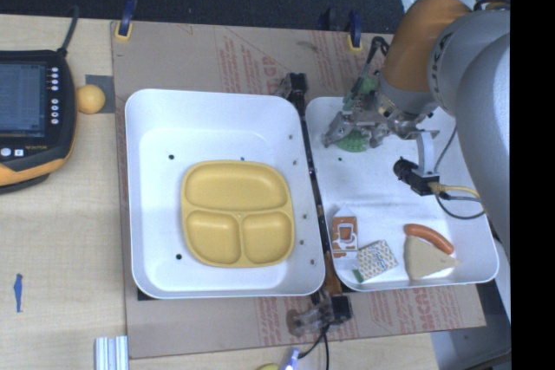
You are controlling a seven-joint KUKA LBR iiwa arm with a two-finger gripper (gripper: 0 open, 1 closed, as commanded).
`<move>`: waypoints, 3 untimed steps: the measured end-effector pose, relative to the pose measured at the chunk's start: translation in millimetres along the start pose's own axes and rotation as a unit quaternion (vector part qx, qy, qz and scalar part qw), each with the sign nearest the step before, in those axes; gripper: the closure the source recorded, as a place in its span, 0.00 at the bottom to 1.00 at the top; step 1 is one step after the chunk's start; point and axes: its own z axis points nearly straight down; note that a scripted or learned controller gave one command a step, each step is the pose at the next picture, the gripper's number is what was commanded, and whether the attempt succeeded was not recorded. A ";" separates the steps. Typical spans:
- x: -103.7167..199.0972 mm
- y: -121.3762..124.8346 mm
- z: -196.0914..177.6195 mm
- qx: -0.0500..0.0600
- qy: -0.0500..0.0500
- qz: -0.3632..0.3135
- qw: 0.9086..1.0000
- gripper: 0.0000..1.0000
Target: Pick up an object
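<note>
Bins sit side by side on the worktop [69, 273]; the left bin [147, 186] holds a yellow divided tray [236, 212] at its middle; the right bin [381, 186] carries a small orange-and-white carton [344, 236], a patterned packet [375, 260], a sausage [428, 237] and a pale wedge [427, 259] along its near edge; the claw [360, 133] hangs low at that bin's far-left corner, touching a green object [353, 142]; whether it is apart or together I cannot tell.

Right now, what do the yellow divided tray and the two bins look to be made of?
The yellow tray looks like moulded plastic, matte to satin: uniform colour, rounded compartment edges, soft highlights. The left bin and right bin look like thin white plastic, smooth with faint sheen; rounded corners suggest forming, though coated metal can't be excluded.
</note>
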 end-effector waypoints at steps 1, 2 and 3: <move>-61.7 0.1 -57.1 -0.002 0.000 0.002 1.000 0.00; -6.3 -63.9 -7.7 0.001 0.000 0.000 1.000 0.00; -1.5 -6.6 -13.0 -0.001 0.001 0.001 1.000 0.00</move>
